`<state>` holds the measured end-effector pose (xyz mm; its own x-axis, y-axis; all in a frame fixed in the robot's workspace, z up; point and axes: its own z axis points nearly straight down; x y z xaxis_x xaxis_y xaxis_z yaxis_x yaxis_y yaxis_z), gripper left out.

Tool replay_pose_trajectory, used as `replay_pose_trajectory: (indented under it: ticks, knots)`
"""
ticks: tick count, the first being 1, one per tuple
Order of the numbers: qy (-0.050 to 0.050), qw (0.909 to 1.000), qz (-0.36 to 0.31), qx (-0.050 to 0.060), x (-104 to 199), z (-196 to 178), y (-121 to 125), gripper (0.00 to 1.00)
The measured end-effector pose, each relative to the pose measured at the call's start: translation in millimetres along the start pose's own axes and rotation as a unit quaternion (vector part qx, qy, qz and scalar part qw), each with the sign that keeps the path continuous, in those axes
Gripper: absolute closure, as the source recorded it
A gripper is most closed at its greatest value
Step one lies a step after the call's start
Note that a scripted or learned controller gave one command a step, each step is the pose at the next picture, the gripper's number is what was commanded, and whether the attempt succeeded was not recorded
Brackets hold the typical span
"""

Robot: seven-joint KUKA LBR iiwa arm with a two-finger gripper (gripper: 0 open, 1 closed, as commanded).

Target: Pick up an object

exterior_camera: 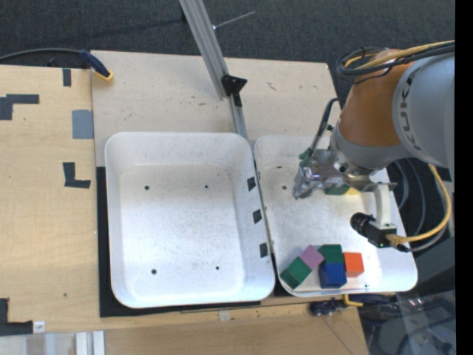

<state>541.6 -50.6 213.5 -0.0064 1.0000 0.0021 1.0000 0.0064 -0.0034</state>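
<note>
Two shallow white plastic bins sit side by side on the table: the left bin (118,161) and the right bin (399,276). In the right bin lie five small blocks: two green cubes (297,272) (330,253), one pale purple cube (312,257), one blue cube (333,274) and one orange cube (354,263). One grey robot arm with an orange band (380,109) reaches over the right bin.

The arm (392,113) covers the right bin's (288,154) 2 o'clock corner, and a green thing (338,190) peeks out under the wrist, can't tell what.
</note>
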Motion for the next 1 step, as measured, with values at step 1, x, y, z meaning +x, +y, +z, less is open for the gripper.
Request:
replay_pose_trajectory:
  ticks: [1]
  knots:
    - [0.0,1.0,0.0,0.0,48.2,6.2,-11.0,1.0]
